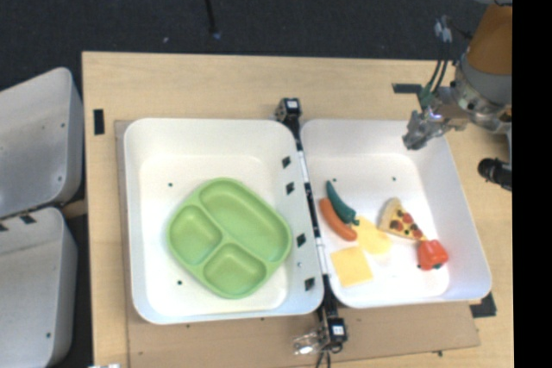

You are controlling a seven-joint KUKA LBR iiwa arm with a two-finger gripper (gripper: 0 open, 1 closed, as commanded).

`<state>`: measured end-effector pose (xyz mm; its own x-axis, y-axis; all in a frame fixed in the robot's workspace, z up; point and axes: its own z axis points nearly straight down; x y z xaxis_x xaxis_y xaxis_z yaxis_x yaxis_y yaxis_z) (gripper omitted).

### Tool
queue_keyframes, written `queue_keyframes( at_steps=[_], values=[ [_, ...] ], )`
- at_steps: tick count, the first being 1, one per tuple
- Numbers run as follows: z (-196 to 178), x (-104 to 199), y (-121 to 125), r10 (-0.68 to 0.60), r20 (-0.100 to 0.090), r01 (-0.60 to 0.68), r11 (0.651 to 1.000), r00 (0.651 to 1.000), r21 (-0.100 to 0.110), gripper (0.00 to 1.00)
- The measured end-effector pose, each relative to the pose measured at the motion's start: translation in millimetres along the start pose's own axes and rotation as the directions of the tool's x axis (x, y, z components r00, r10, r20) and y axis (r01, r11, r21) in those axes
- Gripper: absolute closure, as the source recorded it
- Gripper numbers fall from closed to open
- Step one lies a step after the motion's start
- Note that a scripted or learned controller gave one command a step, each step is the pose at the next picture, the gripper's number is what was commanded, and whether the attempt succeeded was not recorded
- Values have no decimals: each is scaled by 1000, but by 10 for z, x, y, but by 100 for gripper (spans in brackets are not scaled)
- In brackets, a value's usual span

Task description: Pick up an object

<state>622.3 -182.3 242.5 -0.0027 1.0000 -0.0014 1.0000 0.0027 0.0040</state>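
The right bin [362, 152] holds several toy foods: an orange carrot-like piece [337, 220] with a dark green piece [341, 202] lying against it, a pizza slice [401, 221], two yellow cheese pieces [351, 265] [373, 237], and a small red piece [432, 254]. My gripper [419, 132] hangs over the bin's far right corner, well apart from all of them. Nothing is seen in its grasp.
A green divided plate [228, 237] lies in the left bin [155, 159]. A black-clipped divider [304, 194] runs between the bins. The arm's grey and orange body [487, 56] stands beyond the right bin's far right corner. White chairs [34, 151] sit at the left.
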Motion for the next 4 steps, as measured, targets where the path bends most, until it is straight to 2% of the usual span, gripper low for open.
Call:
queue_keyframes(
  at_steps=[1, 2, 3, 4],
  values=[
    [-233, -15, 9, -1, -1, 1, 1000, 1000, 3, 100],
    [-89, 454, -18, -2, -1, 2, 1000, 1000, 6, 100],
    [-155, 962, -70, -4, -3, 4, 1000, 1000, 6, 100],
    [-61, 1575, -187, -4, -3, 4, 1000, 1000, 8, 100]
  ],
)
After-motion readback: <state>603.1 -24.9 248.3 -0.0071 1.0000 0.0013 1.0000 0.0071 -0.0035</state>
